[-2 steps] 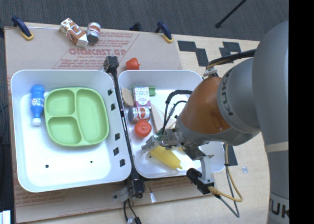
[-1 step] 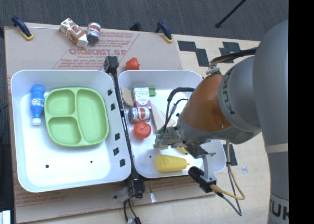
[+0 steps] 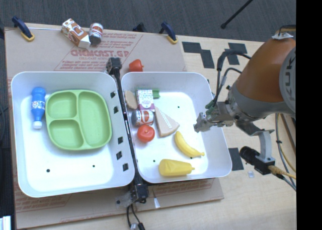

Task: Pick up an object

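Yellow banana (image 3: pixel 188 145) lies at lower right of the frame, just left of my claw (image 3: pixel 201 123); whether my claw is open, I cannot tell.

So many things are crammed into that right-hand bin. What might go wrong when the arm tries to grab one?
The juice carton, can, tomato and cheese wedge sit bunched together, so it may catch two or knock a neighbour aside. The gripper hangs near the right bin's wall and could bump it. The curved banana might slip away.

a green divided plate (image 3: pixel 79 119) beside a blue bottle (image 3: pixel 38 106), left bin (image 3: pixel 30 176).
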